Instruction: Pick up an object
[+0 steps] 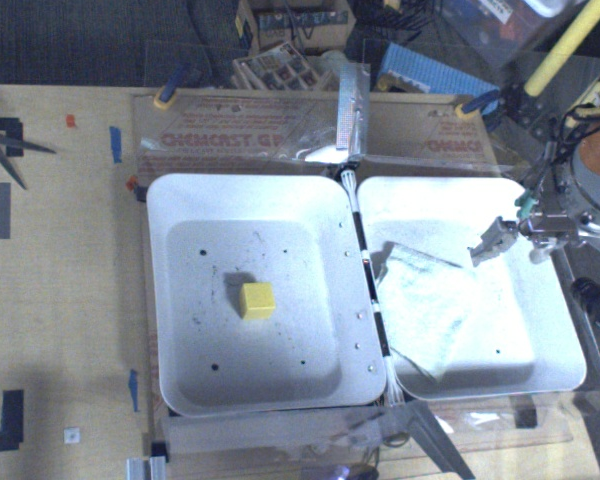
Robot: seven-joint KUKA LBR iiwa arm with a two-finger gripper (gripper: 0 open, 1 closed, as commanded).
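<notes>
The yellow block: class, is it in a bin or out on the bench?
In. The yellow block lies on the left bin's floor.

Red print on clear plastic sheet [242, 128] behind bins, mirrored and blurred, reads roughly "CHEMCAST GP".

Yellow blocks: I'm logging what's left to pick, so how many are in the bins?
1. The yellow block lies on the floor of the left bin, near its middle, far from the gripper over the right bin.
</notes>
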